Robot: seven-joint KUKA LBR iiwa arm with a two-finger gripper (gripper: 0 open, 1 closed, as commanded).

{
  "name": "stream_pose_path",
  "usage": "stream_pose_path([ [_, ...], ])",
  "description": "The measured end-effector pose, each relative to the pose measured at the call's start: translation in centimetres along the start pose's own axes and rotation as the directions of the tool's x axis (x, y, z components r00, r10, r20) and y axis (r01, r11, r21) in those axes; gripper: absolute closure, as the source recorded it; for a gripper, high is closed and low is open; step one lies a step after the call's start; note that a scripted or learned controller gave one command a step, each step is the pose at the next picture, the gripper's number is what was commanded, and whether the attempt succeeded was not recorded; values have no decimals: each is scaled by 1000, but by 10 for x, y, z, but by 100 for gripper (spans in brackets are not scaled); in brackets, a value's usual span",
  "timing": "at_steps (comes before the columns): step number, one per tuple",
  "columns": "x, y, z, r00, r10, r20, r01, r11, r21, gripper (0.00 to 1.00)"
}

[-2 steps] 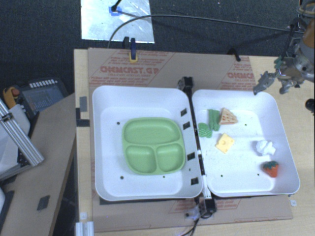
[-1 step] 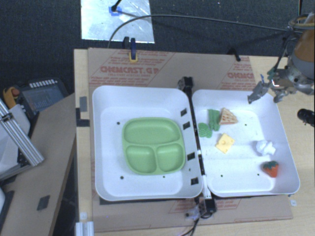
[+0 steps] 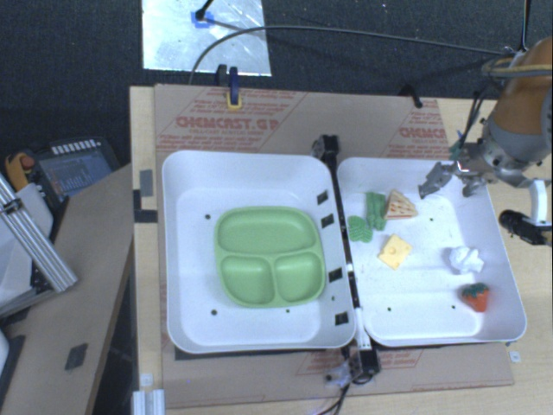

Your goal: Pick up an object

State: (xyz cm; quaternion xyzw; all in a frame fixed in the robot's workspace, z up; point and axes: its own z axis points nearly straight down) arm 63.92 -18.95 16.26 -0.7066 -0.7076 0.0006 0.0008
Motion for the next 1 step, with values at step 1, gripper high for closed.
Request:
stream_pose_path([
  [1, 3, 2, 41, 1000, -4, 0, 4, 1000, -1, 0],
])
